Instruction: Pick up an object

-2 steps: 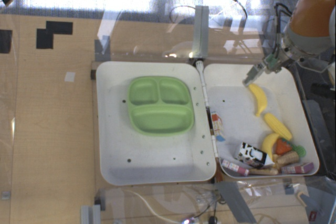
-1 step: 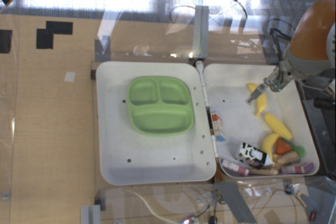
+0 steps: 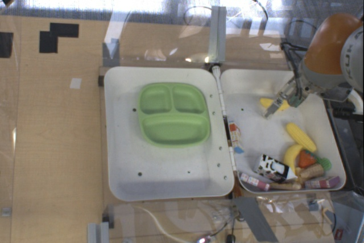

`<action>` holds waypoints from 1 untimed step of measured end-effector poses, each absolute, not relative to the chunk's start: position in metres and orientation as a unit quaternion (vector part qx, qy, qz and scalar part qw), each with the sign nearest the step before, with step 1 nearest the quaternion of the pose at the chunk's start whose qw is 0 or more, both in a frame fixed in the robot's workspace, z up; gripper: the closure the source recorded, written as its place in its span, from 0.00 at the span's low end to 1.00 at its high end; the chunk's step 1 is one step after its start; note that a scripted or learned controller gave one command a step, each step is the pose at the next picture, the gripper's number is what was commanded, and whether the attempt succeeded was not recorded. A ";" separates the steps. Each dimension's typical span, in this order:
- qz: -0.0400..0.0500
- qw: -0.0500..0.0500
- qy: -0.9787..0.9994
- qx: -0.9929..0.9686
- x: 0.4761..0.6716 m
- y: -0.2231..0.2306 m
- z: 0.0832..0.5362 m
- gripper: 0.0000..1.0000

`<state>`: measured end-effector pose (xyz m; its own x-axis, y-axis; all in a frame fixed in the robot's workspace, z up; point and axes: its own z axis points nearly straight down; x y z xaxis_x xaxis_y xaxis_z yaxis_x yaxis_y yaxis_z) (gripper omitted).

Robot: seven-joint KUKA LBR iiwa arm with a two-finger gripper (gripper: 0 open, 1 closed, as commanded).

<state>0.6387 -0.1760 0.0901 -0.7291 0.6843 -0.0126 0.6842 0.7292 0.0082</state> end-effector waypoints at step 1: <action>0.002 0.009 0.949 0.314 0.599 -0.171 0.092 0.00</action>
